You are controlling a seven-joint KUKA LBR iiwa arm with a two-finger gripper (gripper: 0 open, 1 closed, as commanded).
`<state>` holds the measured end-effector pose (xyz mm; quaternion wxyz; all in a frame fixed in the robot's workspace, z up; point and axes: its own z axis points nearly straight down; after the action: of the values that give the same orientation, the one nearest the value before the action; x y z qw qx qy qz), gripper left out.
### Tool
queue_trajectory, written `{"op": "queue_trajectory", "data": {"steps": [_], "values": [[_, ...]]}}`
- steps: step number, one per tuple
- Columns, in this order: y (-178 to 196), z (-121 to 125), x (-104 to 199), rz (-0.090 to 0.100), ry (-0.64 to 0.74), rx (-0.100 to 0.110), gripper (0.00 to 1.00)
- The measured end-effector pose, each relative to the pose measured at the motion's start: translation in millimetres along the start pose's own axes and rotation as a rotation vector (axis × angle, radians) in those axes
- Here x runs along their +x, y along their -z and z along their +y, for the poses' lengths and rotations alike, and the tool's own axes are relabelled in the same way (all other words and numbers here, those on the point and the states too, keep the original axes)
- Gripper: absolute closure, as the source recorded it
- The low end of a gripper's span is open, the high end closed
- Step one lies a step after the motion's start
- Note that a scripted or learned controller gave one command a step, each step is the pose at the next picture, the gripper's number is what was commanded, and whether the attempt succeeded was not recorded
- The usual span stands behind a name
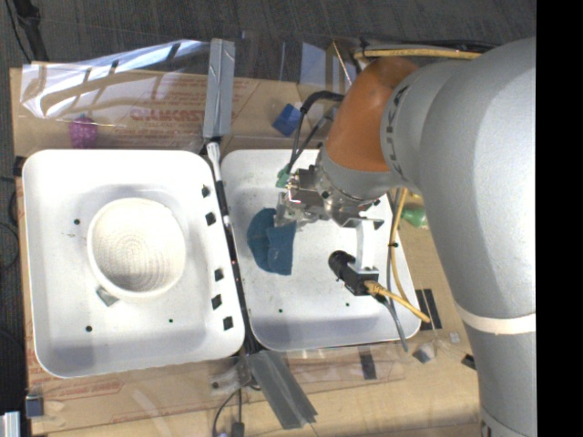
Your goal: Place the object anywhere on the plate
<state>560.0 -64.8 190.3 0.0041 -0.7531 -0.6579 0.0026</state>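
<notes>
A blue, soft-looking object (271,242) lies in the right bin (310,321), near its left wall. My gripper (290,209) hangs right over the object's upper right end and touches or nearly touches it. The wrist hides the fingertips, and nothing shows the object lifted. A white round plate (137,246) sits in the middle of the left bin (55,335), well apart from the gripper and the blue object.
The grey arm with its orange band (364,126) covers the right bin's right side. A divider with black clips (221,244) separates the bins. A purple thing (83,133) and a blue thing (286,118) lie on the cardboard behind the bins.
</notes>
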Motion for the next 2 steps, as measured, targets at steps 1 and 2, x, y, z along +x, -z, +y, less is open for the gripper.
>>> {"op": "queue_trajectory", "data": {"steps": [1,2], "values": [[60,-3,83,-0.002,0.166,-0.006,1.00],[38,-35,178,-0.003,0.255,-0.004,1.00]]}}
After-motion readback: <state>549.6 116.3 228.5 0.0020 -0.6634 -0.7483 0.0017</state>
